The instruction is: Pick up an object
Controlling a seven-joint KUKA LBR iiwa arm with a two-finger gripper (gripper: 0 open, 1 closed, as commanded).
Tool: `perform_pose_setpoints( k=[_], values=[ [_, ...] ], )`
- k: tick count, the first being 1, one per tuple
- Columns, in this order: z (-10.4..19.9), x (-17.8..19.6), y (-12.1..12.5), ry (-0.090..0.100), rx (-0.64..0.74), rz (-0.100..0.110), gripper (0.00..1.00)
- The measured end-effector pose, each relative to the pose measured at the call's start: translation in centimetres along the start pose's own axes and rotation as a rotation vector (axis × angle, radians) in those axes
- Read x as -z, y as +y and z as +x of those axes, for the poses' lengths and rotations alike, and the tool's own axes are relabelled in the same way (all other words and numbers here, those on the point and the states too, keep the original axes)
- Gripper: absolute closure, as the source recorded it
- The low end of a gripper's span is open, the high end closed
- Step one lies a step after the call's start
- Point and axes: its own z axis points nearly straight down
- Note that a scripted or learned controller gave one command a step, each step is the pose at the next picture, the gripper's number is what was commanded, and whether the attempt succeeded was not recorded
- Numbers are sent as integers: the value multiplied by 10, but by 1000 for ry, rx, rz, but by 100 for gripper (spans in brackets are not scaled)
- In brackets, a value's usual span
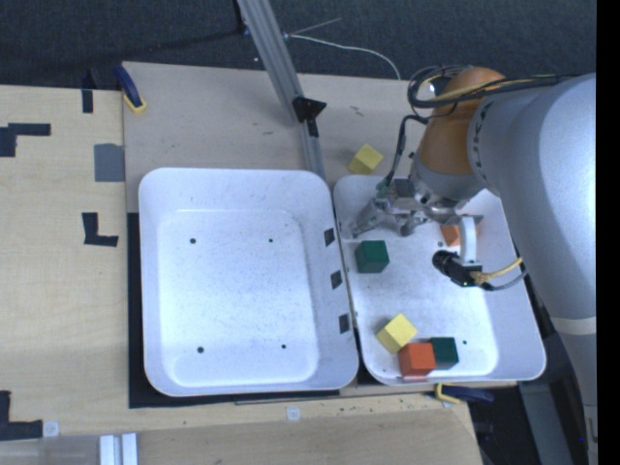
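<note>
Two shallow white bins are seen side by side on the bench [223, 124]: the left bin [155, 260] toward the middle of the frame and the right bin [504, 337] toward the lower right. The grey arm [542, 182], with its orange band [450, 143], is seen entering from the right edge, and the gripper [387, 216] is held over the upper part of the right bin. Whether the fingers are open or closed cannot be told from this view, and nothing is seen between them.

A dark green cube [371, 256] is seen in the right bin, just below the gripper. Near the bin's lower edge a yellow cube [396, 332], an orange cube [418, 358] and a second green cube [445, 351] are grouped close together. Another yellow cube [366, 159] is seen on the bench above the right bin.
</note>
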Motion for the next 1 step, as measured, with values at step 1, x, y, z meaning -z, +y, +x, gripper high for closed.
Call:
perform_pose_setpoints(
  k=[1],
  values=[
    [0,0,-46,0,-1,5,0]
  ],
)
